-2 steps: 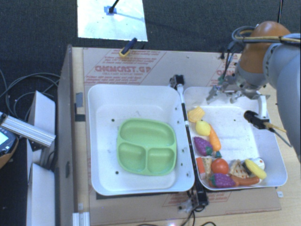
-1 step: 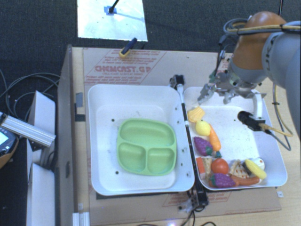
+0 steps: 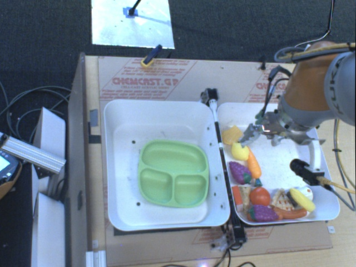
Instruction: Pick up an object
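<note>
Purple toy grapes (image 3: 262, 213) lay nearest; the tool (image 3: 251, 133), its opening indiscernible, hovered above a glossy yellow lemon (image 3: 240, 151)

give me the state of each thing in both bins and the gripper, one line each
gripper: low over the right bin, by the yellow pieces
green tray: flat in the left bin, compartments bare
right bin: toy food crowded at its left and near side
carrot: lying flat, apart from the gripper
tomato: resting among the other pieces
purple grapes: lying beside the carrot
</note>
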### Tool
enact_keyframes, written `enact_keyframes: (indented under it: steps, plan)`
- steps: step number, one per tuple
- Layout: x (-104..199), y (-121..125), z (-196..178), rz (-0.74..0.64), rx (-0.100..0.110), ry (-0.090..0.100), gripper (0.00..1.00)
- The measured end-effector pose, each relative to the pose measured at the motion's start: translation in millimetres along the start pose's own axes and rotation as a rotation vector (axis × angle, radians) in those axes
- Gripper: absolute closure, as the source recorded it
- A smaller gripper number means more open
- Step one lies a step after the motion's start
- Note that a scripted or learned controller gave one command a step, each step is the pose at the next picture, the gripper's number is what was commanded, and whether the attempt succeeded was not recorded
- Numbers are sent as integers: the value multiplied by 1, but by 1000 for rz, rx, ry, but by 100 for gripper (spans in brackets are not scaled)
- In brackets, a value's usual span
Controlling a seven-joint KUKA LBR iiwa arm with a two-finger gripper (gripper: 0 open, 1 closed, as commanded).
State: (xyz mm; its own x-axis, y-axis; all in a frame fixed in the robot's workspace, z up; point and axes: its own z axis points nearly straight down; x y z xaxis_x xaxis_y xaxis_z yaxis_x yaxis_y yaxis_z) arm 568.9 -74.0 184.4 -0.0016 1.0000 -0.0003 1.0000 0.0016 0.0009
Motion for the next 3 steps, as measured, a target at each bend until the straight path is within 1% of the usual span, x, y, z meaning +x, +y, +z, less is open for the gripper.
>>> enact_keyframes:
  steps: [1,2,3]
  plan:
    - [-10,-9,67,1,2,0,0]
    - [-13,-39,100,1,0,0,0]
    - [-13,-38,90,0,-3,1,100]
